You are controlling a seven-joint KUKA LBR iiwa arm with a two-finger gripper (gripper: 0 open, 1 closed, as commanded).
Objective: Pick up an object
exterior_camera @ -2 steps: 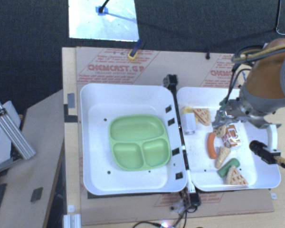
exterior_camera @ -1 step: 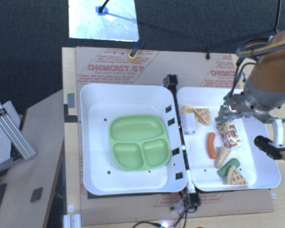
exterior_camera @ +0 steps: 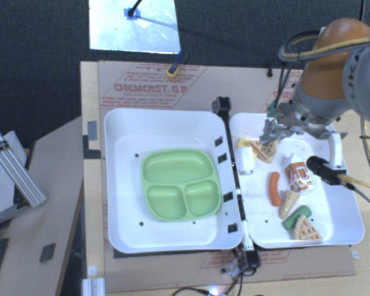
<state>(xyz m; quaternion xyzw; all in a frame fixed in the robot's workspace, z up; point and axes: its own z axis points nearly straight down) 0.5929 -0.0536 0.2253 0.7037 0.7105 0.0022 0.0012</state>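
End effector [exterior_camera: 270, 134] hangs low over the right bin [exterior_camera: 351, 224], its tips at the pizza slice [exterior_camera: 264, 150] beside the white cup [exterior_camera: 245, 159], grip state impossible to tell; judging by that, the grasp is in hand, and next comes closing and lifting.

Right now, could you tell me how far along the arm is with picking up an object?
Done: the arm has reached over the right bin, with the gripper low at the toy food near its back-left corner. In hand: nothing visibly lifted; whether it grips that piece is unclear. Left: securing and raising one. The hot dog and waffle lie untouched.
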